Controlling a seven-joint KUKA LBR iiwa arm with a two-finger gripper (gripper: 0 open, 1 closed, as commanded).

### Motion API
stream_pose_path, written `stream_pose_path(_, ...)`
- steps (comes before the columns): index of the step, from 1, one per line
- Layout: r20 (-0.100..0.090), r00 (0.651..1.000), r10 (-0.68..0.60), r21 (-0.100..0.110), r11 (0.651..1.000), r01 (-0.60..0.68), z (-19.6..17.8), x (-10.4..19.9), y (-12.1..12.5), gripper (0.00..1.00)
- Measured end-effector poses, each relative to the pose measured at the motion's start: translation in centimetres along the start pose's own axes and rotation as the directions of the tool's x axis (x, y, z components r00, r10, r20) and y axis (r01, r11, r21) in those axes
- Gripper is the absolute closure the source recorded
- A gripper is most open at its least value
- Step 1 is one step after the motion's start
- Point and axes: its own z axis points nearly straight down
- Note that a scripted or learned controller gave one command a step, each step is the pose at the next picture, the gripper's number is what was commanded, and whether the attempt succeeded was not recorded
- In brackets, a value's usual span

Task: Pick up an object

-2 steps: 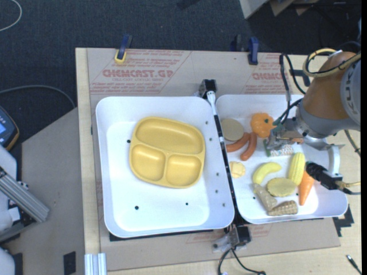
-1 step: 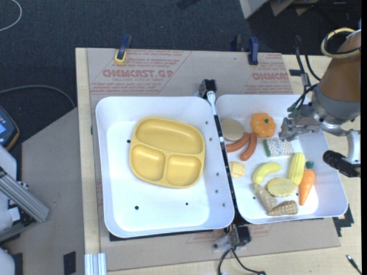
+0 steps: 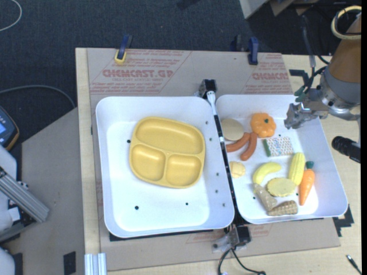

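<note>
Arm at the right bin's far right corner, toy food below.

Over the far right corner of the right bin [image 3: 338,179]: the gripper [image 3: 296,119], grey, carrying nothing visible; released or clenched, cannot tell. In that bin, toward its far edge: an orange [image 3: 262,125], a pale round piece [image 3: 231,128] beside the left wall, two sausages [image 3: 243,144] crossed just under them. Mid-bin: a patterned square block [image 3: 278,146], a banana [image 3: 266,171], a corn cob [image 3: 297,167], a carrot [image 3: 307,185] by the right edge. Near the front edge: a potato slice [image 3: 280,187] and a wafer cone [image 3: 276,205]. In the left bin [image 3: 114,199], toward its centre: a yellow divided plate [image 3: 167,152].
</note>
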Motion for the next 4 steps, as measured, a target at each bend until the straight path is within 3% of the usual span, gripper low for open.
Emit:
stream_pose_path(1, -0.001, 1.000, 0.001, 0.002, 1.000, -0.001, -0.7, 0.0, 0.1, 1.00)
stream_pose_path(3, -0.005, 1.000, -0.004, 0.009, 1.000, 0.004, -0.5, 10.8, 0.8, 1.00)
stream_pose_path(4, -0.002, 1.000, 0.000, 0.004, 1.000, 0.000, -0.4, 12.0, 1.9, 1.00)
